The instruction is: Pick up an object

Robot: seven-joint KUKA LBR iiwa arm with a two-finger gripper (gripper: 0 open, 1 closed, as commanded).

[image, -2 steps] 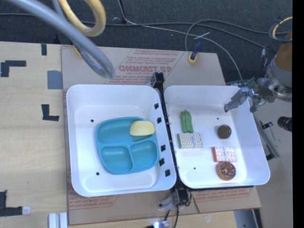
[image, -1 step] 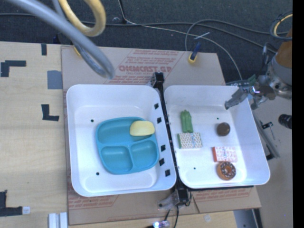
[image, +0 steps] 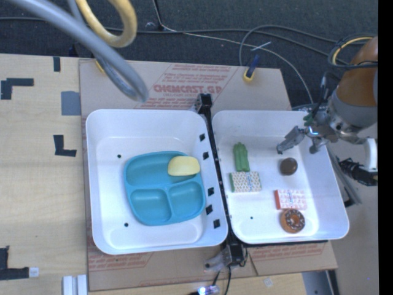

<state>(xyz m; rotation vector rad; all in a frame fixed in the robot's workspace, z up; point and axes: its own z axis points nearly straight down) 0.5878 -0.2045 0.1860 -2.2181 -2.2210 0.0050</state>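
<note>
Grey tool (image: 302,139) hangs above the right bin (image: 319,183) — fingers spread, empty — near a brown ball (image: 288,166)

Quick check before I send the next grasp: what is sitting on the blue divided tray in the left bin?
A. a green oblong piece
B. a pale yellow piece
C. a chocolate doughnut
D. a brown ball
B: a pale yellow piece lies on the upper right compartment of the blue divided tray in the left bin; the green piece, brown ball and doughnut lie in the right bin.
</note>
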